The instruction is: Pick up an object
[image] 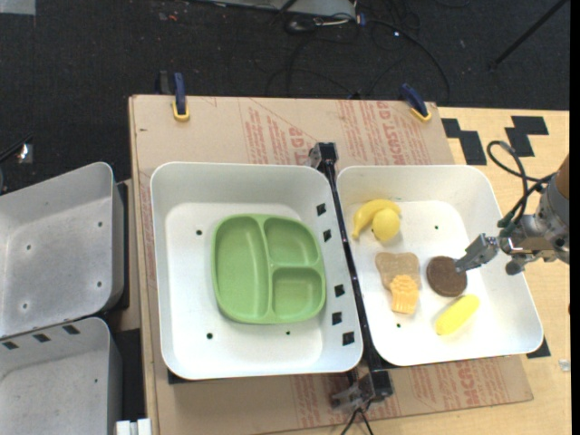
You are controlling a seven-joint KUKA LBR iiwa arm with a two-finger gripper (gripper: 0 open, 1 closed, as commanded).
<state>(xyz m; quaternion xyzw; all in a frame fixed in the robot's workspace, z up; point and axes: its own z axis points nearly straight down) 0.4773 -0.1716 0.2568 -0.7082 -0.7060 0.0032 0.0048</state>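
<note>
The right bin [480, 188] holds several toy foods. A yellow banana-like piece with a round yellow fruit [376, 220] lies at its upper left. Below that is a tan flat slice [396, 265] with a small orange-yellow piece [404, 294] against its lower edge. A brown round disc [446, 276] lies mid-bin, and a yellow oblong piece [456, 315] sits lower right of it. My gripper [473, 256] reaches in from the right rim, low over the bin, its tip just at the upper right edge of the brown disc. Nothing shows held in it.
The left bin [181, 198] holds a green divided plate [269, 268]. A black divider with clamps [340, 243] runs between the bins. Grey-white trays [54, 243] lie off the bench at the left. Cables [512, 166] hang by the arm at the right.
</note>
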